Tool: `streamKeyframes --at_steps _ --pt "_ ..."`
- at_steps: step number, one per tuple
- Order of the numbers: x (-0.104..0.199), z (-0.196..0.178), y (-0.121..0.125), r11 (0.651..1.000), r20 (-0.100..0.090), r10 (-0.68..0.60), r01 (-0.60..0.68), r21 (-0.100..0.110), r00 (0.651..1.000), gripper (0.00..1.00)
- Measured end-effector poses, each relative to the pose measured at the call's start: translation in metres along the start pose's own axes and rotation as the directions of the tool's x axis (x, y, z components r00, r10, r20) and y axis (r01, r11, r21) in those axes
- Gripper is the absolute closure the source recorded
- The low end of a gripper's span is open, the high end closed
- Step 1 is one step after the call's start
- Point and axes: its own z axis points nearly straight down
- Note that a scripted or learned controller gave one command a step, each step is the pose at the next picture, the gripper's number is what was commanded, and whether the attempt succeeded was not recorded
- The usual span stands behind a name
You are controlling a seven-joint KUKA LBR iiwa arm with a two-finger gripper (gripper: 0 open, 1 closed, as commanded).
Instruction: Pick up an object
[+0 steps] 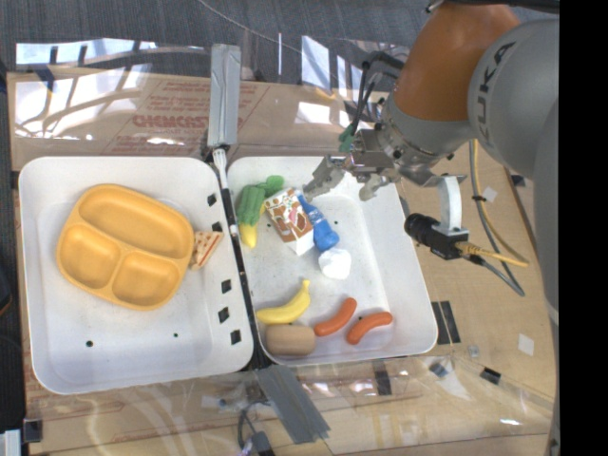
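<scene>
From my station I log two shallow white bins with rounded corners and a matte, faintly speckled floor.

Left bin [57, 350]: one glossy orange-yellow plastic tray [123, 245] with three moulded compartments; a small toy sandwich wedge [205, 248] touches its right edge.

Right bin [404, 283]: a green leafy toy vegetable [255, 200] with a yellow corn-like piece [248, 232] just below it, near the left wall; a printed carton [290, 220] shaped like a little house, lying tilted at centre; a blue bottle with a white cap [325, 245] touching the carton's right side; a smooth curved yellow banana [288, 307]; a rounded brown potato-like piece [290, 339] just under the banana; two shiny red-orange sausages [355, 322] side by side near the front wall.

Gripper [348, 177]: metal, two fingers spread apart, nothing between them. I see it hanging over the bin's rear portion, just above the carton and bottle.

Arm: grey casing, smooth orange band.
</scene>
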Motion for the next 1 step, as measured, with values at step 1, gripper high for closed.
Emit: streamKeyframes --at_steps 1 --pt "-0.0167 0.0982 -0.0045 0.985 0.000 0.173 -0.173 0.006 0.985 0.00"
